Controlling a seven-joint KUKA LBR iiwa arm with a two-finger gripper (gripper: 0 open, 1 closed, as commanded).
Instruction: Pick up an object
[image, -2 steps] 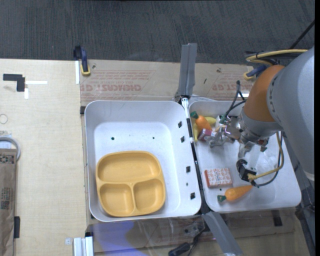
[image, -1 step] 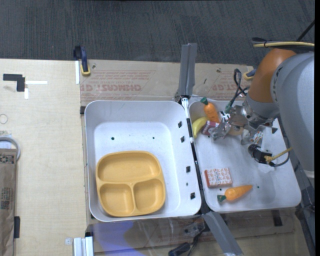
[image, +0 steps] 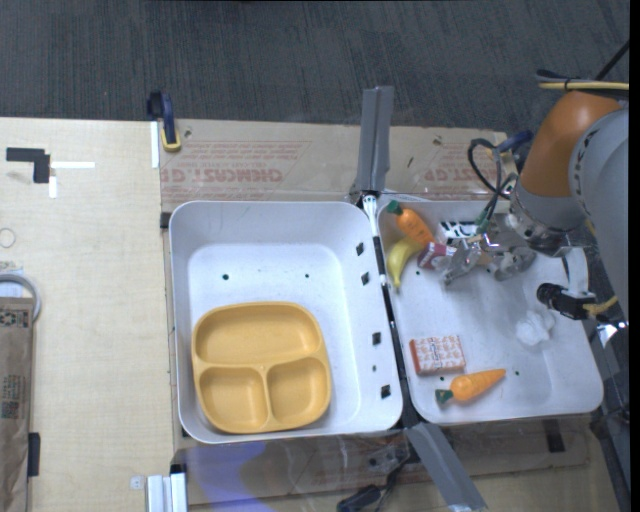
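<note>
The gripper (image: 478, 258) is hanging low over the right bin (image: 560, 398), w/ the arm (image: 585, 150) coming in from 3 o'clock and the orange band sitting above the wrist. Can't tell how the jaws are standing: the metal is blurring into the bin floor, and nothing is clearly showing between them.

Task isn't naming a thing, so any item counts. Closest candidates are lying at the gripper's 9 o'clock, bunched against the divider wall: a banana (image: 399, 263) and an orange toy (image: 411, 225) touching at its upper end, plus a small dark-red object (image: 433, 255) just beside them, toward the gripper. Judging by that, the program is prob. aiming at this cluster, since the tool is sitting right next to it.

Toward 6 o'clock from the gripper, well apart, a red-and-white packet (image: 437, 354) is lying flat, w/ a carrot (image: 476, 385) just below it. A crumpled white piece (image: 532, 329) is resting at about 4 o'clock.

Left bin (image: 270, 230) is holding a yellow divided tray (image: 261, 364), far from the arm.

Risk, imo: items crowding the wall are leaving little room for a finger on that side.
</note>
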